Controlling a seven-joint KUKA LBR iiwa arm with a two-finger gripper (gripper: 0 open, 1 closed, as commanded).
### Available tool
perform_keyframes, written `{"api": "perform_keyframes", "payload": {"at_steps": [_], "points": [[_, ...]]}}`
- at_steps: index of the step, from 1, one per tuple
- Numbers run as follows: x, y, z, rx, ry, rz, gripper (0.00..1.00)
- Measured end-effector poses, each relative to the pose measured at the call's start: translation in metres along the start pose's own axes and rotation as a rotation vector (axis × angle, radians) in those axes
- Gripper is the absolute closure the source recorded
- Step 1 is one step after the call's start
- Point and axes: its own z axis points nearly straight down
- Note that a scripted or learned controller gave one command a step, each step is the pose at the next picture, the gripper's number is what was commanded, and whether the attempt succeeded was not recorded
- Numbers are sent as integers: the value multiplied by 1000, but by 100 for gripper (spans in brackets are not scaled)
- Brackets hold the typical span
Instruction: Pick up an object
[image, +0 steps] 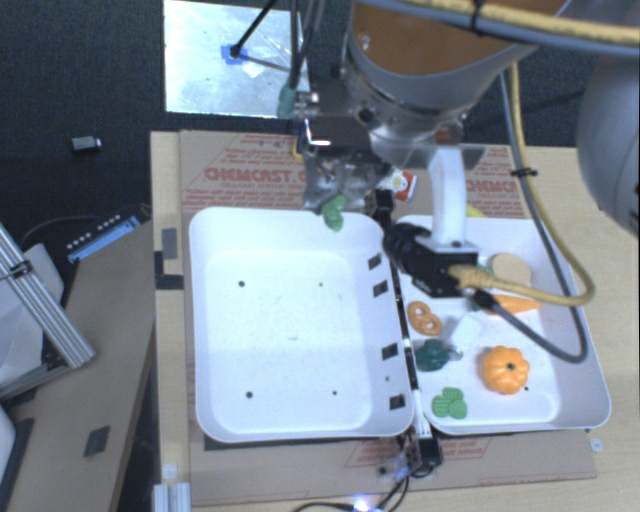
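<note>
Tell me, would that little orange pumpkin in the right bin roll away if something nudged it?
Probably a bit. The pumpkin looks round, so a sideways push may roll it toward the green piece or the bin's wall. It seems to sit on a flattish base, so it might only wobble. Its smooth, glossy skin may be slippery to pinch.

From my remote station I saw the arm (470, 45) enter from the upper right, its orange band uppermost and the grey wrist housing below it tilted down and to the left. The gripper (335, 205) hung at the lower end of the wrist, its fingers pointing downward and closed on a small green object (333, 212). A yellow cable (545, 250) looped from the arm along its right side.
</note>
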Motion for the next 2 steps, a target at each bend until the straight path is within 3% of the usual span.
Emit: {"api": "perform_keyframes", "payload": {"at_steps": [2], "points": [[0,0,0,0,0,0,100]]}}
